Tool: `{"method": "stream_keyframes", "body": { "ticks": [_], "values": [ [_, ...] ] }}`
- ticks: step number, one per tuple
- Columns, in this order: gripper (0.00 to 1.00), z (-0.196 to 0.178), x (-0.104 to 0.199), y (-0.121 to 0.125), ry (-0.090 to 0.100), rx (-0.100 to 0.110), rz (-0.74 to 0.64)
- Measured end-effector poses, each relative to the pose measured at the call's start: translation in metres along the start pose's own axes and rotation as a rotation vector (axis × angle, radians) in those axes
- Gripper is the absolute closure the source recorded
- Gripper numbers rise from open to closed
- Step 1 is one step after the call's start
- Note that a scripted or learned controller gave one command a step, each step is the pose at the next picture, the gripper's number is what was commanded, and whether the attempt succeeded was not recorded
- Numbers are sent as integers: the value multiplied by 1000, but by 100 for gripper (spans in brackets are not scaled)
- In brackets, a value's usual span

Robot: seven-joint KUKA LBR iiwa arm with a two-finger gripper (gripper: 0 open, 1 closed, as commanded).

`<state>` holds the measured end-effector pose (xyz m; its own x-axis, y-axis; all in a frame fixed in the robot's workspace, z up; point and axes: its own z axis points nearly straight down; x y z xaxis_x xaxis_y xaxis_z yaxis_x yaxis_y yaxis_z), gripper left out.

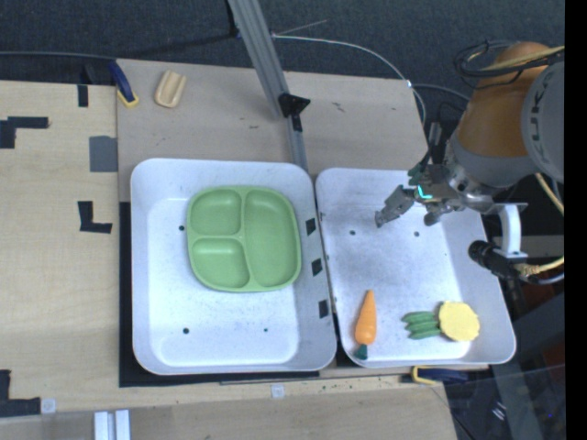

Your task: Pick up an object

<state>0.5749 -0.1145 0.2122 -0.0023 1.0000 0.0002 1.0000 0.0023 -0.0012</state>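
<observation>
My gripper point(411, 211) hovers spread and empty over the right bin point(385, 273); next I descend toward the toy carrot point(366, 316).

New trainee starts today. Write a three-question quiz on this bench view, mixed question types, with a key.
1. True or false: the green divided plate lies in the left bin.
2. Which toy lies nearest the right bin's front edge? A) carrot B) wooden block C) plate
3. Fill in: the yellow round toy touches the green ____.

Key: 1 true; 2 A; 3 bean pods. The gripper hangs over the right bin's far half, holding nothing visible.
</observation>
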Motion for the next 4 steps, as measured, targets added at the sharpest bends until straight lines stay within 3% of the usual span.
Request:
{"method": "stream_keyframes", "body": {
  "ticks": [2,3,4],
  "values": [
    [0,114,15,-4,0,8,0],
    [0,123,15,-4,-2,0,1],
    [100,113,16,-4,0,1,0]
  ]
}}
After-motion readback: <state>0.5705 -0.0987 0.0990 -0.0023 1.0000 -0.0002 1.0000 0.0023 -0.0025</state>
